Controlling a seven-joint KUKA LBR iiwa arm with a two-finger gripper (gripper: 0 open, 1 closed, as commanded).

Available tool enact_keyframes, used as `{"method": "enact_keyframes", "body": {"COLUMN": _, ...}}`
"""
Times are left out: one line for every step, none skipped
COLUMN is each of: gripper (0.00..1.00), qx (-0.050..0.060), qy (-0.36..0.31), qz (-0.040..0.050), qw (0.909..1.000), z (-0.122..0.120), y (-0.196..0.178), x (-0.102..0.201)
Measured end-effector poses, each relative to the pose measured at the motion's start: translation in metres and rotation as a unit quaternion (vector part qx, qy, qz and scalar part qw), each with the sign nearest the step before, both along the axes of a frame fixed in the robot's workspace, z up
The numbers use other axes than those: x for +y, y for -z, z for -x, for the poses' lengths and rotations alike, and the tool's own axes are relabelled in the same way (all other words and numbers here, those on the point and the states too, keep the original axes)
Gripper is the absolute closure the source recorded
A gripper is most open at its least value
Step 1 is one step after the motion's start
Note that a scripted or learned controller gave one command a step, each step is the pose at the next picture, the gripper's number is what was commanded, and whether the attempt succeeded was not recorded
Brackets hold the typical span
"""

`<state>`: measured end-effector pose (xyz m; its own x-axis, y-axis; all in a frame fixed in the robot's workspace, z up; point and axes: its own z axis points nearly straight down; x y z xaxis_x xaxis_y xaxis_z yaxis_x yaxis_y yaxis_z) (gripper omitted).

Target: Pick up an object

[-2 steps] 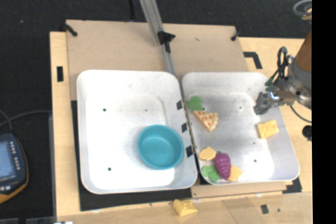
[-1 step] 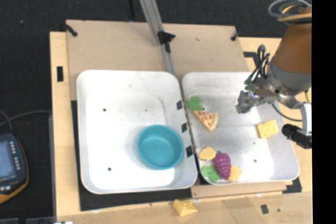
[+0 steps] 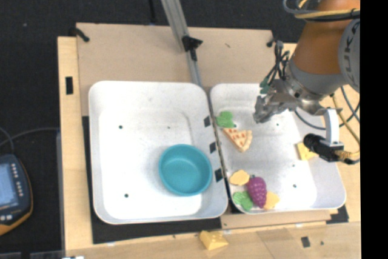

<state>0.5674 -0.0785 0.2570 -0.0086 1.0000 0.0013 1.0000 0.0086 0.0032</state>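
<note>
My gripper (image 3: pixel 262 115) hangs over the back middle of the right bin (image 3: pixel 285 188), with nothing visible between its fingers. To its left lie a green toy (image 3: pixel 225 119) and a pizza slice (image 3: pixel 238 139), a short way apart from the gripper. At the bin's front left corner sit a purple grape bunch (image 3: pixel 257 190), a yellow piece (image 3: pixel 239 178), a green piece (image 3: pixel 242 199) and another yellow piece (image 3: pixel 271 199). A yellow block (image 3: pixel 303 151) lies at the right side of that bin, partly hidden by the arm's fittings.
A blue bowl (image 3: pixel 182 169) sits in the left bin (image 3: pixel 121 124), near its front right. A yellow wedge (image 3: pixel 213 240) lies on the bench in front of the bins. A grey metal pole (image 3: pixel 173 9) slants across the back.
</note>
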Motion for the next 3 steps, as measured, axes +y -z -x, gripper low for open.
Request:
{"method": "enact_keyframes", "body": {"gripper": 1.00, "qx": 0.001, "qy": 0.003, "qz": 0.0007, "qw": 1.0000, "z": -0.016, "y": 0.009, "x": 0.040}}
{"method": "enact_keyframes", "body": {"gripper": 1.00, "qx": 0.000, "qy": 0.001, "qz": 0.0002, "qw": 1.0000, "z": -0.043, "y": 0.011, "x": 0.088}}
{"method": "enact_keyframes", "body": {"gripper": 1.00, "qx": 0.001, "qy": 0.003, "qz": 0.0003, "qw": 1.0000, "z": -0.060, "y": 0.014, "x": 0.146}}
